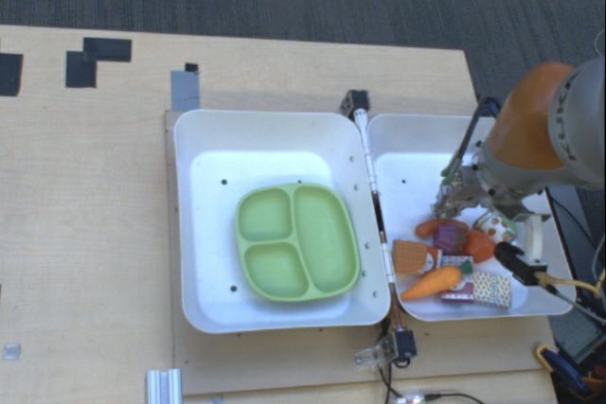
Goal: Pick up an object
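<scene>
While the arm (544, 123) reaches in from the right, I see its claw (456, 199) low over the right bin (407, 156), just above the heap of toy food at that bin's near end. I cannot tell from this slanted view how the claw stands, since the wrist hides most of it, and I see nothing that I could call held.

The candidates all lie in that one heap: a toy carrot (432, 283) lying nearest the front wall, an orange wedge (410, 256) just beside it, a purple piece (451, 235) and a red round piece (479, 247) right under the claw, and a patterned packet (490, 289) toward the right. They touch or overlap one another. The left bin (204, 203) carries a green divided plate (298, 241).

My worry is the crowding. With pieces pressed together, I judge the claw could land on two at once, or wedge a piece sideways so it squirts out on closing. The rounded ones look prone to roll away. A descent too near the divider between the bins could also strike the wall instead of any toy.
</scene>
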You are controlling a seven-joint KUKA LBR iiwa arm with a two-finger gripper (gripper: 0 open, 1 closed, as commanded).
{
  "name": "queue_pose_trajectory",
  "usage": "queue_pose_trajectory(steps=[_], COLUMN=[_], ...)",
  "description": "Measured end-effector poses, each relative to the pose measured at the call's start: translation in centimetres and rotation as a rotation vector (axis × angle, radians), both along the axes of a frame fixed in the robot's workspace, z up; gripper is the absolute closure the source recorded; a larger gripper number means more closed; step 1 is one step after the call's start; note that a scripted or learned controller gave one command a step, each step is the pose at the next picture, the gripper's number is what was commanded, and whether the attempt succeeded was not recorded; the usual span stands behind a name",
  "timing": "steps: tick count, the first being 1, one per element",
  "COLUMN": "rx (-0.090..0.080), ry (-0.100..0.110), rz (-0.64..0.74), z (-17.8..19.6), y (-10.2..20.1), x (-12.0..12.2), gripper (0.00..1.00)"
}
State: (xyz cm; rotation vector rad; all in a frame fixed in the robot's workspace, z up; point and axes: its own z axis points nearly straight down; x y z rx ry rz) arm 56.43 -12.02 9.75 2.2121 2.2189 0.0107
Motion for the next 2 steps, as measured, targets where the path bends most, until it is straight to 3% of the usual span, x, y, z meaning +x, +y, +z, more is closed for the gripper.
queue_pose_trajectory(steps=[1, 2], rx=[0.0, -0.002], ry=[0.0, -0.003], rz=[0.0, -0.002], z=[0.0, -1.0], y=[0.0, 1.3], x=[0.0, -7.3], gripper=[0.0, 0.0])
